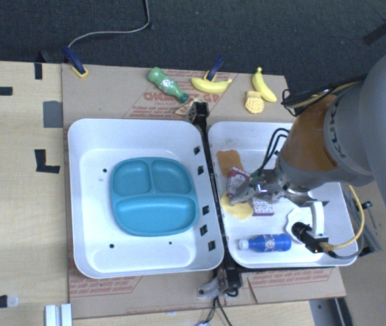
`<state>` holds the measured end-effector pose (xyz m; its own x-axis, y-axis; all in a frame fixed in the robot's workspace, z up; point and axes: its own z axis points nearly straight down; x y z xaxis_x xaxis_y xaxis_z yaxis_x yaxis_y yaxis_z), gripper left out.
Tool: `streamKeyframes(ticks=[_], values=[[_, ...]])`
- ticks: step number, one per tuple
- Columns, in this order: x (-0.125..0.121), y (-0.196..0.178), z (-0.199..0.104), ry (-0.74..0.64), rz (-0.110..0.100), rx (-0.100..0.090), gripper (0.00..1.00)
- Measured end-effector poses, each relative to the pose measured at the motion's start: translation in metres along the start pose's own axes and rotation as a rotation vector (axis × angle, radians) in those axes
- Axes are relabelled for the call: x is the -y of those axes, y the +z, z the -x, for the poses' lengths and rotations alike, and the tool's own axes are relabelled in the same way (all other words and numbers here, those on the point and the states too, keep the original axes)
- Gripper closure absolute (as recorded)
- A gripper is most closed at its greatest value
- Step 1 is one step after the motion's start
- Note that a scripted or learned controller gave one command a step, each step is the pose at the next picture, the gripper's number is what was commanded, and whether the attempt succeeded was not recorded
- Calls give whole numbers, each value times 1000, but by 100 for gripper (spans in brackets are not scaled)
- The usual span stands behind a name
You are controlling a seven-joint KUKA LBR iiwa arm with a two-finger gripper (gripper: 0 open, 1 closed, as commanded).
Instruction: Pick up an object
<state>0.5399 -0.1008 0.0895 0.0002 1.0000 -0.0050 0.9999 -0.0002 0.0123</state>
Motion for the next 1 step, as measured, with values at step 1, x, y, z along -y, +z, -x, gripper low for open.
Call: streamKeyframes(ticks=[1], values=[[-48, 0, -5, -2, 1, -1, 0]])
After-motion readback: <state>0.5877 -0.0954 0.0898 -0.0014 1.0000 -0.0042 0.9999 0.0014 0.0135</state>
